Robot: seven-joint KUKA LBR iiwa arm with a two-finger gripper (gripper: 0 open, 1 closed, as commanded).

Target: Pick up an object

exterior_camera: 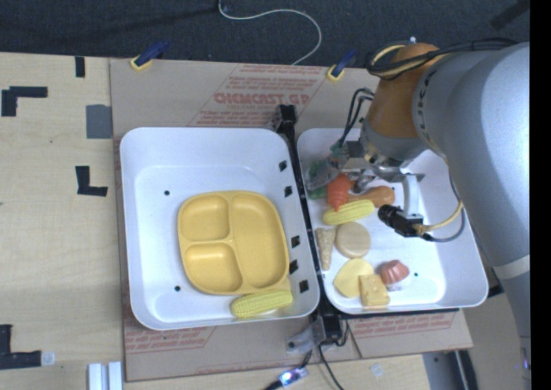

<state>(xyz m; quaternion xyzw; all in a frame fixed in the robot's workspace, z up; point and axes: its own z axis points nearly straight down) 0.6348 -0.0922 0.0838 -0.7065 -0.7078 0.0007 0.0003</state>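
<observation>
Bench [52, 207] bearing a cardboard sheet [250, 95]. Two white bins lie on the sheet side by side: left bin [146, 207] and right bin [456, 285], their inner rims touching.

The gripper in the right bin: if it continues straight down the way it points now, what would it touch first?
Most likely the orange carrot-like piece or the corn cob beside it, directly below the gripper. Depth is unclear from this slanted view.
</observation>
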